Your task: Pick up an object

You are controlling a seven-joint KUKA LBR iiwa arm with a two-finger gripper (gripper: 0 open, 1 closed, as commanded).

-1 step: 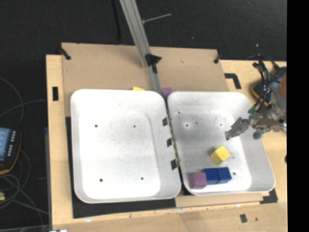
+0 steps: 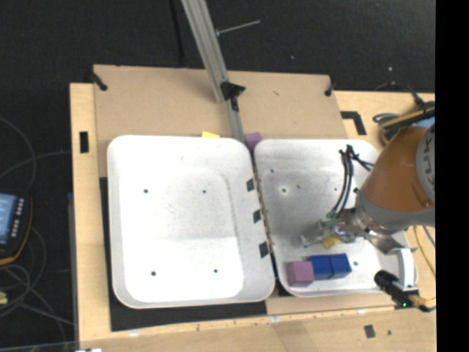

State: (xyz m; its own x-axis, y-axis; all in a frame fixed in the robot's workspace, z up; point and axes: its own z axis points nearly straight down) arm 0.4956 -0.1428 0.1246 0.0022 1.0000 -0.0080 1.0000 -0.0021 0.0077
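In the right bin (image 2: 293, 167) lie a purple block (image 2: 300, 272) and a blue block (image 2: 329, 265), side by side near the bin's front wall. My gripper (image 2: 325, 235) hangs low over the bin floor just above and behind the blue block. A small yellow thing (image 2: 331, 242) shows right at its tips; whether it is held is unclear. The grey and orange wrist (image 2: 399, 182) covers the bin's right side.
The left bin (image 2: 176, 218) stands beside the right one, with a divider between them. A yellow piece (image 2: 210, 134) and a purple piece (image 2: 253, 139) lie behind the bins on the brown board. A metal pole (image 2: 209, 42) slants up at the back.
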